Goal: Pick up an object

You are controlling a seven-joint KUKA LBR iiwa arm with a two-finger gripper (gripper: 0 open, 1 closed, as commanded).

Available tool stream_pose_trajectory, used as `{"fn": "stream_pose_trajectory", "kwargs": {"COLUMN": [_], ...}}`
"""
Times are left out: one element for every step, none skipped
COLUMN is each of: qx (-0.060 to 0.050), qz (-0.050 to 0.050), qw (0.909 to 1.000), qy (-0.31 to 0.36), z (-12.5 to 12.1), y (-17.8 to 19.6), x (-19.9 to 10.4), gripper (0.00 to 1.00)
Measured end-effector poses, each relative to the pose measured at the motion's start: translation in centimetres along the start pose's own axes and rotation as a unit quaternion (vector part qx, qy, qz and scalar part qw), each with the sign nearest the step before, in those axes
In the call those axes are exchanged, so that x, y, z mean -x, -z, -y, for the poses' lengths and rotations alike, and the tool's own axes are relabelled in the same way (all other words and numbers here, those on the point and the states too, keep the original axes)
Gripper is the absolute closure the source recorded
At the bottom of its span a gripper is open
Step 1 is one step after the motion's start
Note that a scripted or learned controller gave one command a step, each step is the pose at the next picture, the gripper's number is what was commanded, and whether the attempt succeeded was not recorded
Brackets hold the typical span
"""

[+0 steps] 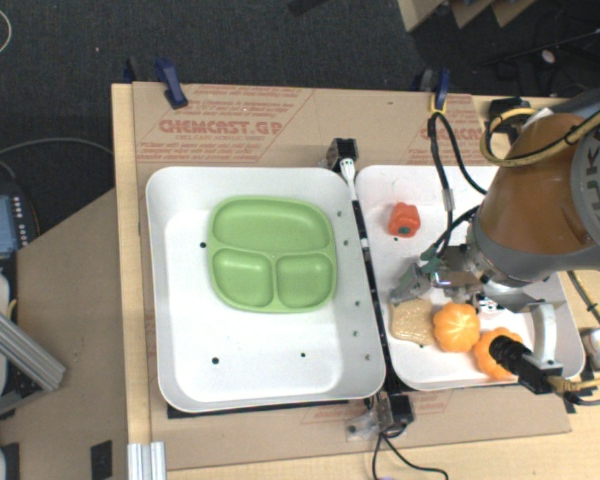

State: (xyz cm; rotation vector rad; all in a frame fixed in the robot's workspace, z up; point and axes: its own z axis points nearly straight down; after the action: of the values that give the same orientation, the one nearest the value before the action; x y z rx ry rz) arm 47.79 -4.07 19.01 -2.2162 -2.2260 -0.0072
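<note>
I cannot tell whether the jaws are apart or together; the gripper sits low in the right bin, its metal parts a blur just above a tan, bread-like slab, and I see nothing clearly caught in it. The grey arm with its orange band comes in from the right and covers much of that bin.

Just right of the tan slab lies an orange fruit, touching or nearly touching it. A second orange piece lies further right, near the bin's front edge, partly behind a black part of the arm. Well apart from these, toward the back of the same bin, a small red-orange object with a dark green end lies alone.

In the left bin I see a light green divided plate with three compartments, sitting toward the back. Both bins rest on a bench topped with brown printed cardboard.
</note>
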Motion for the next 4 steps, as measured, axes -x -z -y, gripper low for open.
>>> {"fn": "stream_pose_trajectory", "kwargs": {"qx": [0.002, 0.000, -0.001, -0.002], "qz": [0.001, 0.002, 0.002, 0.001], "qw": [1.0000, 1.0000, 1.0000, 1.0000], "qy": [0.002, -0.002, -0.001, 0.000], "z": [-0.3, -0.3, -5.4, 0.0], "y": [5.2, 5.9, 0.9, 5.9], "x": [-5.3, -5.0, -5.5, -8.6], "gripper": [0.00, 1.00, 1.00, 1.00]}}
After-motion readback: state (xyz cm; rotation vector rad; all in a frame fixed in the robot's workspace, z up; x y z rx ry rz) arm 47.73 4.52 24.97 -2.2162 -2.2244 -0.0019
